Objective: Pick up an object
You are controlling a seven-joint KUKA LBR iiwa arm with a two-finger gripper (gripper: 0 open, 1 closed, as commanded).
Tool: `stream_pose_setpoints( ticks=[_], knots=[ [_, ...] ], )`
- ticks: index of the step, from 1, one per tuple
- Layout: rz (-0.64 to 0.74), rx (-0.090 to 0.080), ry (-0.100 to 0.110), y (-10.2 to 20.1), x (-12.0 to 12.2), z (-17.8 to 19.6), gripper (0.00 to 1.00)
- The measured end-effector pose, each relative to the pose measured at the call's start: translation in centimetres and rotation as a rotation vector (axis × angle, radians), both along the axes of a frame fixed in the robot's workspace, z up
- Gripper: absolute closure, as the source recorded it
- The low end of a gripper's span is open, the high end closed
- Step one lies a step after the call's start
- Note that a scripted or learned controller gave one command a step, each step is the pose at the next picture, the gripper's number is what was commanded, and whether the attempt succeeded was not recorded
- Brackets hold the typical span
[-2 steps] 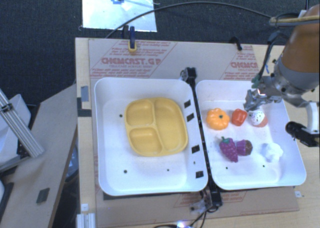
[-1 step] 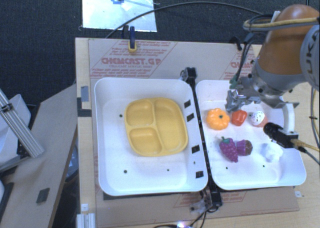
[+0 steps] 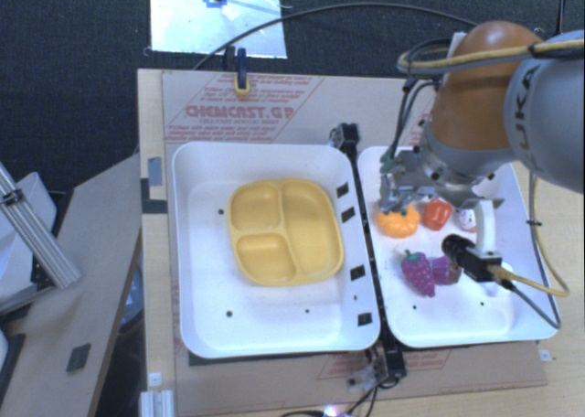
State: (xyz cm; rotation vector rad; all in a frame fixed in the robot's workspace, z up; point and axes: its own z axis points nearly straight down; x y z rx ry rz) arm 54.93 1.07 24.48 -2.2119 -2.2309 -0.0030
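Camera view: nearest me in the right bin (image 3: 512,324), purple grapes (image 3: 419,271) look light, bumpy plastic; I'd pinch across the cluster. Beyond, a smooth orange fruit (image 3: 398,221) lies just under the tool (image 3: 407,188), whose state I cannot tell

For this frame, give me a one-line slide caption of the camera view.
KUKA gripper lowered over an orange toy in the right bin; a yellow divided plate sits in the left bin.

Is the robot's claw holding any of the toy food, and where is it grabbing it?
It cannot be told. The gripper sits just above the orange fruit in the right bin, but no grip on it is visible.
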Motion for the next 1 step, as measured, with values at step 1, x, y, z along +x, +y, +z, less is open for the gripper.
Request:
stream_pose_setpoints(
  ticks=[1],
  knots=[
    [0.002,0.001,0.001,5.17,-1.46,0.25,1.0]
  ],
)
